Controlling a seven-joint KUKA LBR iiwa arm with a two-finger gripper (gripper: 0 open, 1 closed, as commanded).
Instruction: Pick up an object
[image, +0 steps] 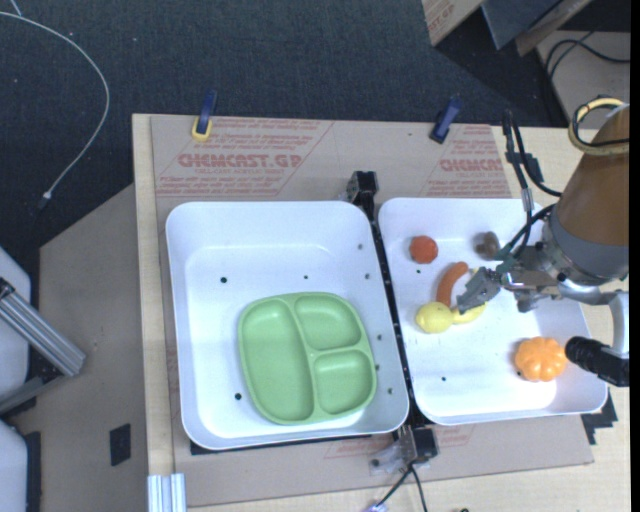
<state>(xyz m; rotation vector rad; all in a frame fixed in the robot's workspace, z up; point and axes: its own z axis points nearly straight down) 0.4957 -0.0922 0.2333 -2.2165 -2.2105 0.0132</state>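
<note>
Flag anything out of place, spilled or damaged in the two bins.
Nothing stands out. The green divided tray lies flat in the left bin; the toy foods sit loose in the right bin, gripper above them.

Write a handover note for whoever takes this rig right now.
End effector: low in the right bin, fingers around the sausage-shaped orange toy; grip unconfirmed.
Same bin: yellow lemon toy, red tomato toy, small brown item, orange pumpkin toy.
Left bin: green divided plate.
Done: nothing lifted.
Left: grasp and lift one object.
</note>
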